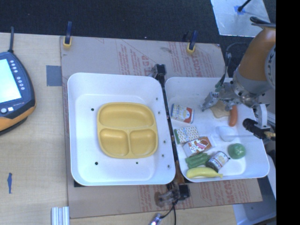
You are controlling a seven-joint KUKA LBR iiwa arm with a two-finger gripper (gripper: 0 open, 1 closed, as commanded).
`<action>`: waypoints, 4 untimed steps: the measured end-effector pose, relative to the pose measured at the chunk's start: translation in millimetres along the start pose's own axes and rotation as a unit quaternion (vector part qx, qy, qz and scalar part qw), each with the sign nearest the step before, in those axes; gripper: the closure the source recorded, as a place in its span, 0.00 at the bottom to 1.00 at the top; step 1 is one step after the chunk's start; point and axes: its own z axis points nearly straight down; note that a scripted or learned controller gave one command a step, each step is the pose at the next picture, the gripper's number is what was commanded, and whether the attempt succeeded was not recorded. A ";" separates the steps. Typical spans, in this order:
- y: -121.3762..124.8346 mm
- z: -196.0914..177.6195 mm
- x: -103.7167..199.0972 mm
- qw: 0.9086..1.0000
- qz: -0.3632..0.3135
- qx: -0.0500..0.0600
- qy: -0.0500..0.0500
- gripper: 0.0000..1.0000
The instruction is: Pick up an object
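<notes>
The right bin [253, 170] holds several small items: a white and red packet [182, 113], a green patterned box [187, 134], a red and white carton [199, 145], a green pod [197, 160], a banana [204, 173], a small can [217, 161], a green ball [236, 150], a white lump [227, 133], an orange carrot [233, 116] and a tan flat piece [219, 111]. My gripper [214, 101] hangs low over the bin's far part, right above the tan piece and left of the carrot. I see nothing held in it.
The left bin [79, 125] carries a yellow three-part tray [127, 128]. An orange-edged tablet [11, 90] lies at the bench's left. Clamps [191, 42] pin the cardboard at the back. The arm's grey body [255, 74] covers the right bin's far right corner.
</notes>
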 end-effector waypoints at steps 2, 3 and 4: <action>-24.2 22.6 -39.2 1.000 0.000 0.000 0.000 0.00; 24.2 20.8 -40.1 1.000 0.001 -0.003 0.001 0.00; -9.8 20.7 -39.5 1.000 0.000 -0.003 0.000 0.00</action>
